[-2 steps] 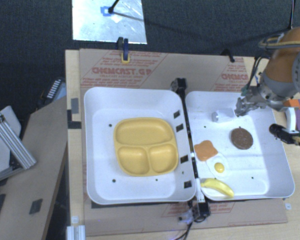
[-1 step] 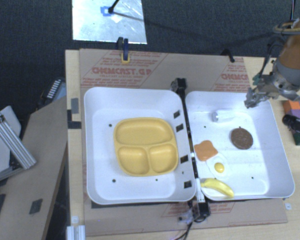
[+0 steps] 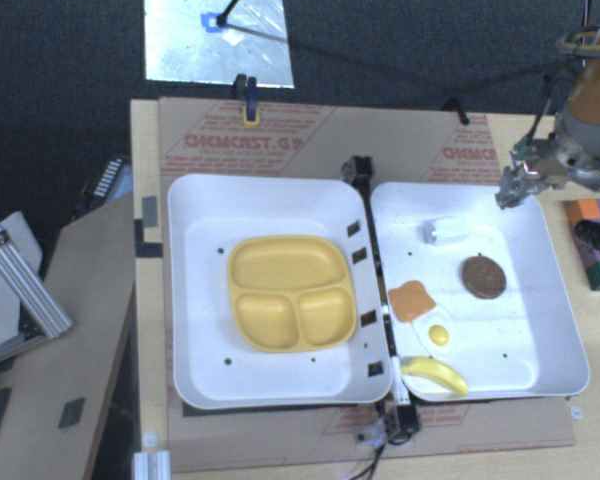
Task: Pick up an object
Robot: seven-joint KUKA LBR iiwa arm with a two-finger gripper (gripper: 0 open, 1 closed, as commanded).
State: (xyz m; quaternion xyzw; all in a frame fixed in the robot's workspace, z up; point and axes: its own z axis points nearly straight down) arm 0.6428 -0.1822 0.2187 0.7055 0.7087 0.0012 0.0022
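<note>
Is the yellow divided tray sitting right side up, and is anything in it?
Upright and empty: the yellow tray in the left bin shows three open compartments facing up, each showing only bare yellow.

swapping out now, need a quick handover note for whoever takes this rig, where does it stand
Hand: up over the far right corner of the right bin, nothing seen between its fingers; whether it is open or shut cannot be told from here.
Right bin holds: brown round patty, orange slice, fried egg, banana at the near edge, small white piece near the far side.
Left bin: yellow divided tray.
Done: nothing picked up yet.
Left: come down on one object, probably the patty as the nearest, grasp and lift it.
</note>
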